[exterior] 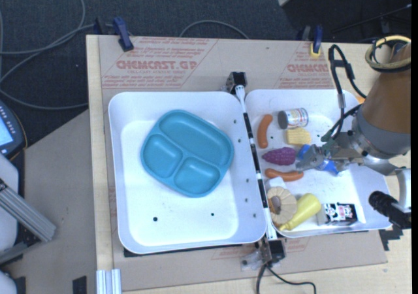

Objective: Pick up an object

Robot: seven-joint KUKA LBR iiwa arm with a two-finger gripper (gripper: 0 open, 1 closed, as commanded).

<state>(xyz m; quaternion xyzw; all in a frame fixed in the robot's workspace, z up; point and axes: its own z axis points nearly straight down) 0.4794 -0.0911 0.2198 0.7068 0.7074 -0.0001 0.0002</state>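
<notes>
Down at the near edge of the right bin (366, 224), you are seeing a small black-and-white carton (339, 212) lying beside a yellow squash-shaped toy (302, 212) and a round tan shell-like piece (279, 200). Your gripper (321, 159) is reaching in from the right and sitting low in the middle of this bin, with blue pieces around its tip. You cannot tell how the jaws are standing, because the wrist and those blue pieces are hiding them, so nothing is showing as held. Just beside the tip, a purple bumpy toy (279, 155) is lying, with an orange carrot-like stick (283, 174) under it and a yellow corn block (298, 136) above. A small silver can (294, 118) and an orange sausage (264, 129) are lying farther back. Over in the left bin (130, 221), a blue divided plate (187, 152) is resting alone, well apart from the arm. Any one of the toys could be the thing to lift, and the purple one seems closest. Here is what could be going wrong: the toys are crowding close, so the jaws could be closing on two at once, or pushing one away. Round things like the can could be rolling off. A grab on an edge could be slipping when the arm is lifting.
</notes>
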